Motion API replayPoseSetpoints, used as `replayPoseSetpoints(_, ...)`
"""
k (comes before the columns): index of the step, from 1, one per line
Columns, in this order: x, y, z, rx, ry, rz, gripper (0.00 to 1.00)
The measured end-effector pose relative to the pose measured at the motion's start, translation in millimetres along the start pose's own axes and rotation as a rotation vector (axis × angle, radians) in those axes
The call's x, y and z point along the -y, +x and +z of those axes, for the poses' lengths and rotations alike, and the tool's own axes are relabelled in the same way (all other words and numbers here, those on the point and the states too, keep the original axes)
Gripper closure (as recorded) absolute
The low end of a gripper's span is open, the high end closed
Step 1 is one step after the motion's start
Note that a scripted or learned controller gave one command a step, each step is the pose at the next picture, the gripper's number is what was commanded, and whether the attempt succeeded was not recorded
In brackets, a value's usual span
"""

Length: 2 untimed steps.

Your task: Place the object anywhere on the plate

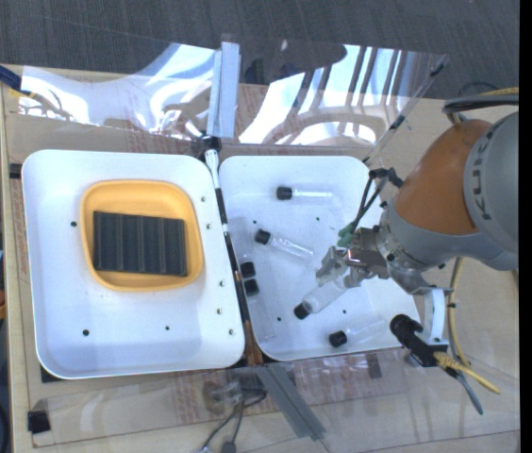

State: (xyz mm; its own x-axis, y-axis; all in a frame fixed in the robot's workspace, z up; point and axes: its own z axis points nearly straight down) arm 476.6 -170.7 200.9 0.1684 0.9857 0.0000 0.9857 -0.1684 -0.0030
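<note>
- The grey arm with its orange band (pixel 440 192) reaches in from the right and hangs over the right shallow white bin (pixel 341 173)
- The two-finger gripper (pixel 339 270) sits low over the middle-right part of that bin, its metal parts pointing leftward and down
- A clear plastic tube with a black cap (pixel 318 300) lies tilted right under the gripper tip, its black cap toward the lower left; its upper end meets the gripper, but whether the gripper grasps it or merely touches it I cannot tell
- Another clear tube with a black cap (pixel 304 194) lies near the top of the right bin, roughly level, cap on the left
- A third clear capped tube (pixel 281 243) lies slanted near the bin's middle, left of the gripper and apart from it
- A fourth clear capped tube (pixel 353 333) rests near the bin's lower edge, below the gripper
- Two small black pieces (pixel 248 278) sit by the right bin's left wall
- The yellow rounded-square plate (pixel 139 196) lies in the left shallow white bin (pixel 49 281), well apart from the tubes
- A dark ribbed rectangular block (pixel 141 243) rests on the middle of the plate
</note>
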Motion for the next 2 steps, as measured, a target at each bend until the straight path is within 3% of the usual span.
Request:
replayPoseSetpoints(1, 10, 56, -8, -0.002, 0.003, -0.069, 1.00)
replayPoseSetpoints(2, -83, 111, 10, 0.001, 0.000, -0.177, 1.00)
